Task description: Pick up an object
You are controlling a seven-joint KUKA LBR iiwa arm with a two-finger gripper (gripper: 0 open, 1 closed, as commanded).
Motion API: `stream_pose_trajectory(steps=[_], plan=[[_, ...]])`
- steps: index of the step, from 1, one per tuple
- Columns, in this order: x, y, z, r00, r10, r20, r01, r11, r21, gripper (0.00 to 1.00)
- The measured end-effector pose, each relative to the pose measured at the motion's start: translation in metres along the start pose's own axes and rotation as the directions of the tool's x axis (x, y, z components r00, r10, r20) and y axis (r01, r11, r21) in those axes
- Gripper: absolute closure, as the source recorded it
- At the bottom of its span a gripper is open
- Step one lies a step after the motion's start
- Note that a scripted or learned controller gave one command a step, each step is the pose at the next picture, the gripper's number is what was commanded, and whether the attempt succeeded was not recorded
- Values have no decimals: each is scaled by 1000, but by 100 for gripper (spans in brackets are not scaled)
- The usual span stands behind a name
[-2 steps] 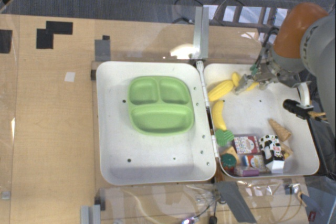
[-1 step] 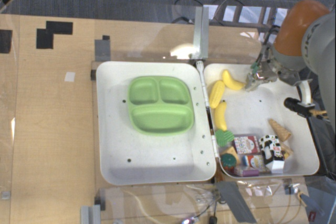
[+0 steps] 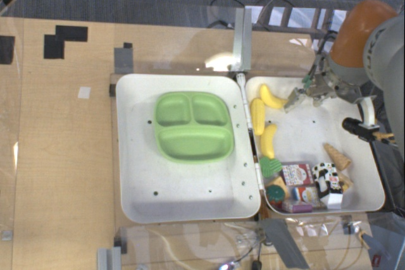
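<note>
Near edge of right white bin (image 3: 373, 199): jumble of small toys, a black-and-white cow figure (image 3: 325, 175), red-and-white box (image 3: 296, 174), tan cone (image 3: 337, 156). Left bin holds a green divided plastic plate (image 3: 193, 126). Further back, three yellow plastic bananas (image 3: 258, 116) by the divider, probably light, stiff, slick; grab across the middle. Two-finger gripper (image 3: 302, 93) hangs just right of the top banana, nothing visibly held; opening can't be made out.

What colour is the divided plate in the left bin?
Light green, plain with no pattern. The plate shows clearly in the camera view.
</note>
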State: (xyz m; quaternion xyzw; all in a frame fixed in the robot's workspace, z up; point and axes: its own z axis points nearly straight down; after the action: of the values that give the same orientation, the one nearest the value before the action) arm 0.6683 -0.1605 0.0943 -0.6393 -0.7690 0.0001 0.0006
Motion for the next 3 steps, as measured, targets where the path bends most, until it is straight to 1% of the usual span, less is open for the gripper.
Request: stream_pose_trajectory(steps=[1,2,3], plan=[[57,9,6,991,133,11,-134,991,13,0],[85,-74,2,992,124,9,-124,992,-16,0],[93,-69,-8,993,114,0,-114,993,-25,100]])
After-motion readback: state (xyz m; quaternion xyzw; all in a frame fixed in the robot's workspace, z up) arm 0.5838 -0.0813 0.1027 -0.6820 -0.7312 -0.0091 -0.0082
